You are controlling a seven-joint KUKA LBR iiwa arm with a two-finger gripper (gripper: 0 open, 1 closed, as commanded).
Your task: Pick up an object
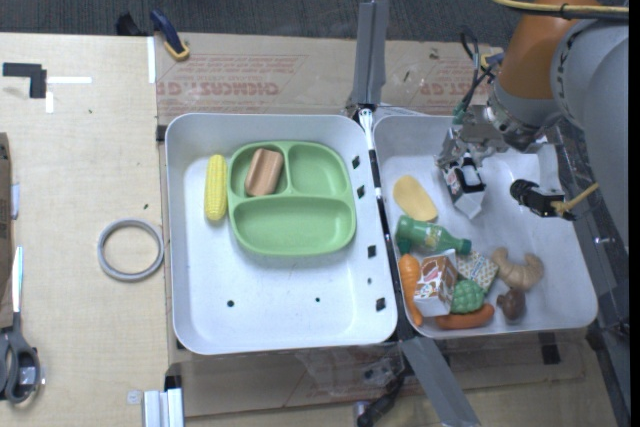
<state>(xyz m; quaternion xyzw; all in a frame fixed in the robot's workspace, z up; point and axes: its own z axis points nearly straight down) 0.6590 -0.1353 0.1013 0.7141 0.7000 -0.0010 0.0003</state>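
Camera view: hand [462, 165] low in right bin [560, 310], toward its far edge; finger spread impossible to tell. Small white carton [468, 190] directly beneath, touching at 6 o'clock. Yellow lemon-like piece [415, 198] near at 8 o'clock; green bottle [428, 237] beyond.

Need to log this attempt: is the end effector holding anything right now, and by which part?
Cannot be told. The end effector sits over a small white carton in the right bin, but no grip shows.
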